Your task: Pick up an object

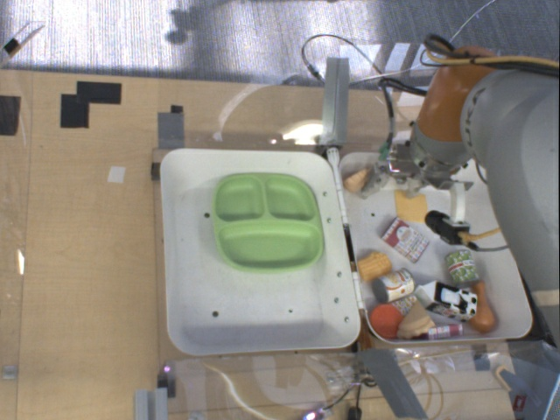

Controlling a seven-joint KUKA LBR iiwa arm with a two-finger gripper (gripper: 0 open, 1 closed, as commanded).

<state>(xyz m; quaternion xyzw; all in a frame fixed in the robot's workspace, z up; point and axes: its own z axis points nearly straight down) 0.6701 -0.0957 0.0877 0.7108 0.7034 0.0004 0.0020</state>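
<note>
Gripper point(392, 171) sits low at the far end of the right bin point(366, 224). Can't tell if it's spread or pressed together, since the wrist body covers the tips from this angle. Nothing visibly pinched.

Nearest candidates:
- tan piece point(356, 180), just beside the gripper on the side toward the left bin point(188, 304)
- yellow wedge point(409, 206), just beside it on the camera-near side

Both look like small toy food: probably light, stiff, smooth plastic, so slippery rather than fragile. The tan piece is rounded and close to the bin wall. I'd take it across its narrow width, but wall clearance looks tight. The wedge lies flat, so grab across its straight edges, not the faces.

Farther from the gripper, toward the near end, is a red-and-white carton point(405, 239). It's boxy with flat sides, likely the easiest grip. Beyond it, a small can point(398, 284), orange ball point(385, 320) and toy cow point(457, 302) are crowded together and hard to separate.

Hidden: the arm point(516, 129) covers the bin corner behind the gripper, contents there unknown. Tan piece is too small to identify.
</note>
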